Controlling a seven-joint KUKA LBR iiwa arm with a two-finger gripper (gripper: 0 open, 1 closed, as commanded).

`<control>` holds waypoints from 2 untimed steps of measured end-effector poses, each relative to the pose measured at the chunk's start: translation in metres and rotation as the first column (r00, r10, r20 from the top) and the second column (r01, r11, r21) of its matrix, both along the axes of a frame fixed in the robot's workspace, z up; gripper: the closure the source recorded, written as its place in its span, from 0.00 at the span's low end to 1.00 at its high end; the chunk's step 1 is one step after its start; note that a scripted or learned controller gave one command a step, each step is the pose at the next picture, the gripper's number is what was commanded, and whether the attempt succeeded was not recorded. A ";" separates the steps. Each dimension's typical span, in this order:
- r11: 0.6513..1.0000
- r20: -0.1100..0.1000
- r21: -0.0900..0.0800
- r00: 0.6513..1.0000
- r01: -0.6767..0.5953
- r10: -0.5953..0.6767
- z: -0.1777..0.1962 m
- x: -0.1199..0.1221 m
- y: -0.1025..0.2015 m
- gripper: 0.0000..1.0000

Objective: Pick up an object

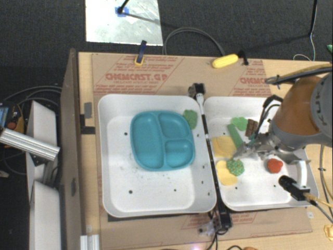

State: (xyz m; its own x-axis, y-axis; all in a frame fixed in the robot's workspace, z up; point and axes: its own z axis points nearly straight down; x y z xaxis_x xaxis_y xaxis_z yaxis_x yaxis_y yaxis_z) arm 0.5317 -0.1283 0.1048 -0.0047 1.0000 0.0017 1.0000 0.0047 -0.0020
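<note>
Claw (243, 149) low in my right bin (291, 202), grip state unclear, green broccoli (235, 166) just below it, red piece (274, 165) right, likely lining up a grab.

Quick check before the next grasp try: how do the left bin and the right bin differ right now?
The left bin bears one large blue divided plate with a green piece at its edge; the right bin bears many small things, yellow, green and red. The gripper is down in the right bin, and the left bin is apart from the arm. Both are shallow, white, side by side.
</note>
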 end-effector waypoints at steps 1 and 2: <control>1.000 0.023 -0.008 1.000 0.005 -0.005 -0.014 -0.004 0.011 0.00; 1.000 0.029 -0.013 1.000 0.009 -0.009 -0.013 -0.015 0.021 0.00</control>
State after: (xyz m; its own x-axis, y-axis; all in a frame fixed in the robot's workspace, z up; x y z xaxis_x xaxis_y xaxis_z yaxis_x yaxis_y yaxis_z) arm 0.5170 -0.1077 0.0918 0.0042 0.9999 -0.0110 0.9996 -0.0039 0.0266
